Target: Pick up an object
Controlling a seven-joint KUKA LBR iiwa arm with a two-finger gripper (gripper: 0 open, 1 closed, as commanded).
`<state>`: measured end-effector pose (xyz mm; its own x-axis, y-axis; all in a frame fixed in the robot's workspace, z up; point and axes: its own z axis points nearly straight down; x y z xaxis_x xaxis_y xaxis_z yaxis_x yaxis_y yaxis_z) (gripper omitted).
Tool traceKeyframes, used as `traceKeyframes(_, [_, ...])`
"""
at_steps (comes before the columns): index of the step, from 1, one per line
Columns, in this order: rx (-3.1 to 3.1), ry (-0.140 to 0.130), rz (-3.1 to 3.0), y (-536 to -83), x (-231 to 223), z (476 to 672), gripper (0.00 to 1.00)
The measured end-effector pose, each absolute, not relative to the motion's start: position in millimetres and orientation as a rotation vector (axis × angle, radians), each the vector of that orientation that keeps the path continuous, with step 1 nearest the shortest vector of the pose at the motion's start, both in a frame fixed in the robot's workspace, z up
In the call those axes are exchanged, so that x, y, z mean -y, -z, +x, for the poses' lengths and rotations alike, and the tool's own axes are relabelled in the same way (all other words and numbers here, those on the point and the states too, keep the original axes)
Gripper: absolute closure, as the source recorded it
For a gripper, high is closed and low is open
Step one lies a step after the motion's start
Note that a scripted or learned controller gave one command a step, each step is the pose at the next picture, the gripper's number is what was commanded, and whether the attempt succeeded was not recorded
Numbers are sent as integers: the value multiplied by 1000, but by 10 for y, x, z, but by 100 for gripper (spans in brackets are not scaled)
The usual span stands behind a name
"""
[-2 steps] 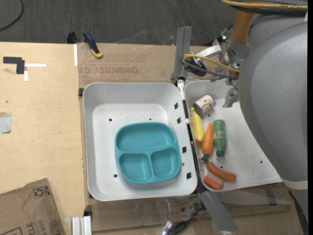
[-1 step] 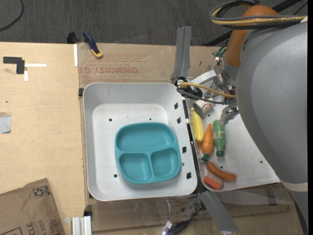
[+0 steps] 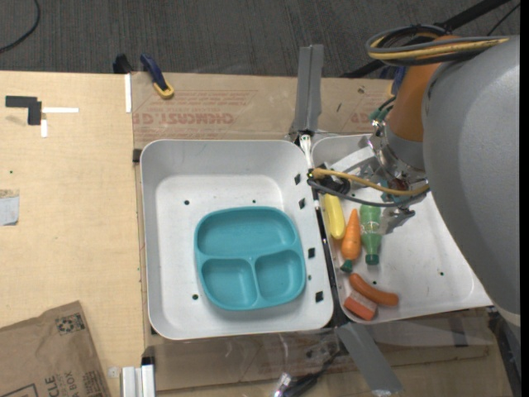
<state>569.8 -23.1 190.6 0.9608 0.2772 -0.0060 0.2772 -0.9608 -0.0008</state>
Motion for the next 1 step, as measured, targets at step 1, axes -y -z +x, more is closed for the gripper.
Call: traceKeyframes(1, [-441,9,3110,-1905,230,5697,0])
